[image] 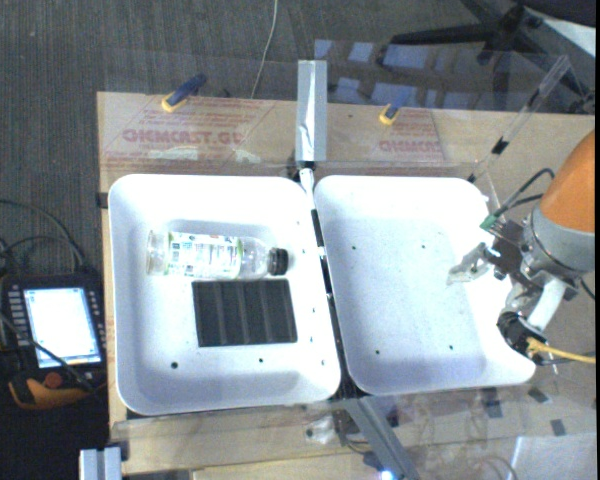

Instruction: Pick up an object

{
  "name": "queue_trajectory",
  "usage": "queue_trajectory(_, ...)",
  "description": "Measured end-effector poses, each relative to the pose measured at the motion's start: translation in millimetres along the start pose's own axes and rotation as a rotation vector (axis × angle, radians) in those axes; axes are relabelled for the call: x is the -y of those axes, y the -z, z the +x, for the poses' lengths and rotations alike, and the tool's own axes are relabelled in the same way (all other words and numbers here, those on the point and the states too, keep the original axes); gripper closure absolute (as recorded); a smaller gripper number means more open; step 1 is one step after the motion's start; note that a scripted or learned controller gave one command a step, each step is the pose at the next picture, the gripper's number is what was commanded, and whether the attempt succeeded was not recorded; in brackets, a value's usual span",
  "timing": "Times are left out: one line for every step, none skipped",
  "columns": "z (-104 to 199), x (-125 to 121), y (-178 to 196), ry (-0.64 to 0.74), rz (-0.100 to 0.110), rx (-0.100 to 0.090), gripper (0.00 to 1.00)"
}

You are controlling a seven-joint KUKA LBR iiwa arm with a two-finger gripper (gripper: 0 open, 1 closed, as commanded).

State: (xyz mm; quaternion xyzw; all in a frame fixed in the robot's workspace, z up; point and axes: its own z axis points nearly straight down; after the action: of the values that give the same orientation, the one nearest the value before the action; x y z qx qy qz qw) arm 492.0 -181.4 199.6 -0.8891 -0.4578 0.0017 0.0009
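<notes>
My arm (572, 203) wears grey metal with an orange band above the wrist. Below me sit two shallow white plastic bins (160, 388), both plain and glossy. In the left bin lies a clear plastic bottle (215, 255) with a black cap and a white label printed in green. Beside it lies a dark, nearly black, ribbed rectangular panel (246, 311), its ridges making stripes. The brown cardboard sheet (195, 133) under the bins carries faded red lettering.

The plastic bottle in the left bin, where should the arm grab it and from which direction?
Probably come straight down onto the label-wrapped middle of the plastic bottle, closing across its narrow width. It lies on its side, cap toward the divider, with the dark ribbed tray close in front, so the round body likely offers the best hold.
</notes>
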Motion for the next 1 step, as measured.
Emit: queue_trajectory(-9.3,3.2,61.2,-0.700,-0.003,0.001,0.00)
